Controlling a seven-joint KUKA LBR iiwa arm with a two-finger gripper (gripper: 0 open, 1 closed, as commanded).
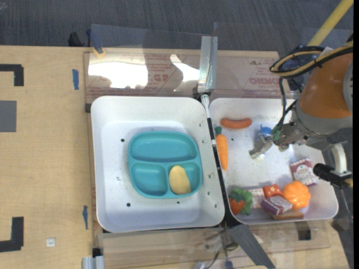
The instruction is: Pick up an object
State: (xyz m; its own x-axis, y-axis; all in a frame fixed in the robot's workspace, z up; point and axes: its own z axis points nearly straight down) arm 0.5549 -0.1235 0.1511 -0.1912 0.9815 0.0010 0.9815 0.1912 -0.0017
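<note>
In the left bin (106,167) a teal divided plate (162,150) holds a yellow potato (179,180) in its near right compartment. In the right bin (325,209), a carrot (222,151) lies along the left wall, a sausage (236,123) farther back. The gripper (259,148) hovers mid-bin; its opening cannot be told, nothing visibly held.

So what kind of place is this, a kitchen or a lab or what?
Most likely a robotics lab test bench, not a kitchen: a robot arm reaches over two white bins, the food looks like toys, such as the carrot, and blue tape marks dot the wooden bench.
</note>
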